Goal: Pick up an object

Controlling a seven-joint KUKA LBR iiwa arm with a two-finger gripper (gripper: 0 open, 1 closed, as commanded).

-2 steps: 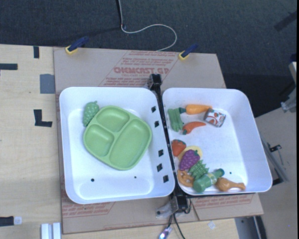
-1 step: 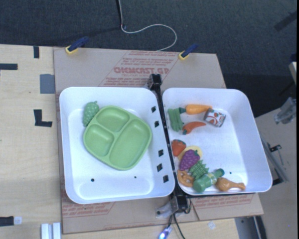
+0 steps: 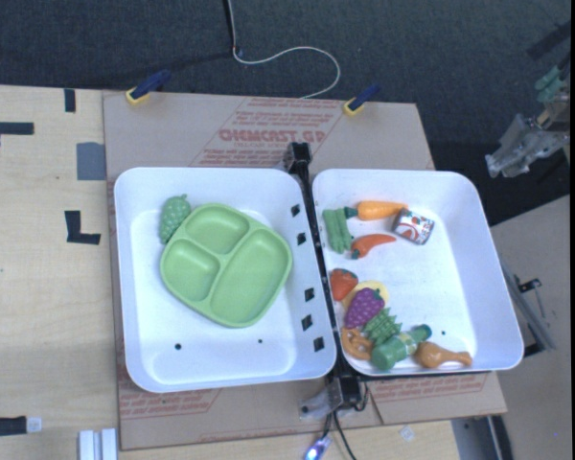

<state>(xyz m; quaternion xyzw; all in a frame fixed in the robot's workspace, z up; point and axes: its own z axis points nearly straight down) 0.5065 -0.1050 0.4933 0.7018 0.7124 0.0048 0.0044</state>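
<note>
Camera view: gripper [image 3: 523, 149] outside right bin [image 3: 479, 257], jaw state unclear; risks nudging crowded toys [image 3: 374, 329], closing on nothing.

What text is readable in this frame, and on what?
"CHEMCAST GP": red print on the cardboard sheet under the two bins, seen upside down; my best reading, as it is blurred.
Smaller red lines above and below that print: too blurred to read.
Fainter red print on the cardboard's front edge: unreadable.
Small can in the right bin: red and white label, too small to read.
</note>
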